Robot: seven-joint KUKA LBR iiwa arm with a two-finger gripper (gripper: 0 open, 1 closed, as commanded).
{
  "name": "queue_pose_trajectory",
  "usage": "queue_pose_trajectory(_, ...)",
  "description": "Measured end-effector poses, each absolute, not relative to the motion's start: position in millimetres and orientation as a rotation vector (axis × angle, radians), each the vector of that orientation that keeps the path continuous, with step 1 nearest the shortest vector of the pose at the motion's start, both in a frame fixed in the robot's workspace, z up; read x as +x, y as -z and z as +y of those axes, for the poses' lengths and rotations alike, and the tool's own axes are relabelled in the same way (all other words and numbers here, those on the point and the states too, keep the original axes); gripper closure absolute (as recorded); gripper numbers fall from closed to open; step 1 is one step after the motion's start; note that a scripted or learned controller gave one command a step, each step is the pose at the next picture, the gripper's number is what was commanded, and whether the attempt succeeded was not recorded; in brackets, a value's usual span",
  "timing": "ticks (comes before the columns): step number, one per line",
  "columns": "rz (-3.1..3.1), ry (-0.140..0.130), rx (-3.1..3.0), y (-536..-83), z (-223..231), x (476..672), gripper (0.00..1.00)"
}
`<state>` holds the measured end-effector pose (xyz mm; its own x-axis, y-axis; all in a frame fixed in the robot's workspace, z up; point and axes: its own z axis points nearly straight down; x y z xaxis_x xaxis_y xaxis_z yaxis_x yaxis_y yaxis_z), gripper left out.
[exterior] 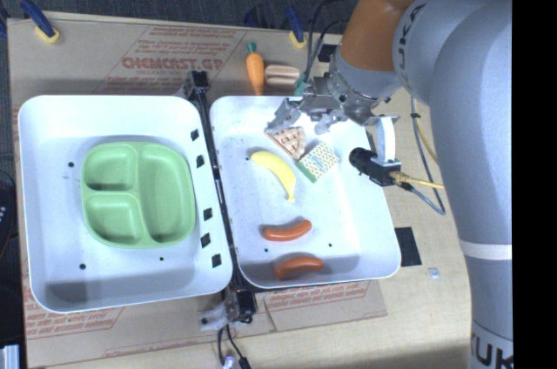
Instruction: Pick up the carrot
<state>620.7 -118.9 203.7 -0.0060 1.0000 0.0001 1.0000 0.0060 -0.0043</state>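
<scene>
Sitting outside both bins on the cardboard [165, 54] behind the right bin [374, 224]: the carrot [254, 70], green top pointing away, just beside a hot dog bun [281, 77]. Hovering over the back part of that right bin, near a pizza slice [287, 139] and a patterned sponge-looking block [318, 159]: the gripper [309, 113], fingers looking spread a bit and gripping nothing, well clear of the carrot. Also lying in the right bin: a banana [275, 171] and two sausages [286, 230] toward the front, with a green divided plate [137, 193] resting in the left bin [43, 184].
</scene>
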Motion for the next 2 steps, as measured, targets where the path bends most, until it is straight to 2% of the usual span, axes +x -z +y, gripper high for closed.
queue_pose_trajectory(1,-2.128,-0.007,-2.304,-99.7,-100.7,655.4,0.0)
queue_pose_trajectory(2,-1.999,-0.003,-2.422,-192.6,-75.1,656.7,0.0)
